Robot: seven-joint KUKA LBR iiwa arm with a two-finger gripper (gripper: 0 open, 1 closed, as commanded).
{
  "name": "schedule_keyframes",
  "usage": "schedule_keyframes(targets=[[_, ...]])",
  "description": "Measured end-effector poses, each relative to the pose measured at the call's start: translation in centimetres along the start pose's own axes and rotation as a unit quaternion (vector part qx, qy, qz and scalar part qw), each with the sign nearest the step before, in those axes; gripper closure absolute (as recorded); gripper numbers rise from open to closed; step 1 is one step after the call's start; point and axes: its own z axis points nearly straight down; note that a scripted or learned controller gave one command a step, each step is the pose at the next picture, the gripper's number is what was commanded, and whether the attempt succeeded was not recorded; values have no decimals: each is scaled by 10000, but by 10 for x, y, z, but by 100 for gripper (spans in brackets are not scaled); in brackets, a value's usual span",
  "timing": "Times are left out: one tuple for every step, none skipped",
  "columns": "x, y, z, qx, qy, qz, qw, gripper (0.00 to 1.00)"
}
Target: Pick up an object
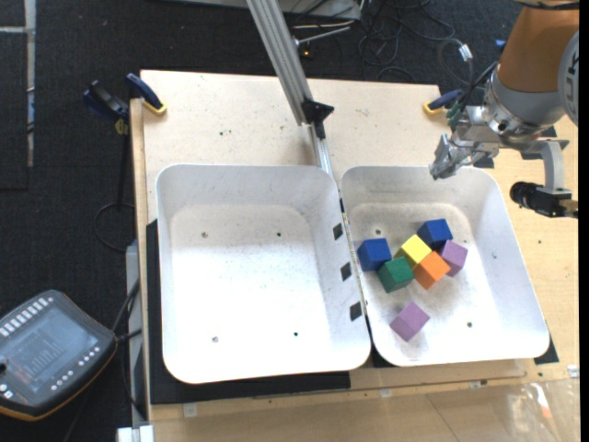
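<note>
Several small cubes lie in the right bin: a blue cube, a second blue cube, a yellow cube, a green cube, an orange cube, a purple cube and, apart from the cluster, another purple cube. My gripper hangs over the bin's far rim, above and behind the cubes, pointing down. Nothing shows between its fingers.
The left bin sits beside the right one. A slanted metal pole crosses the bench from the top to the bins' shared edge. Clamps sit at the bench's far corners. A teach pendant lies at the lower left.
</note>
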Motion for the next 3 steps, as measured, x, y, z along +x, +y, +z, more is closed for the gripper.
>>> schedule_keyframes(targets=[[46, -11, -4, -7, 5, -7, 10000, 100], [98, -32, -9, -5, 9, -14, 10000, 100], [157, -46, 2, 3, 7, -18, 10000, 100]])
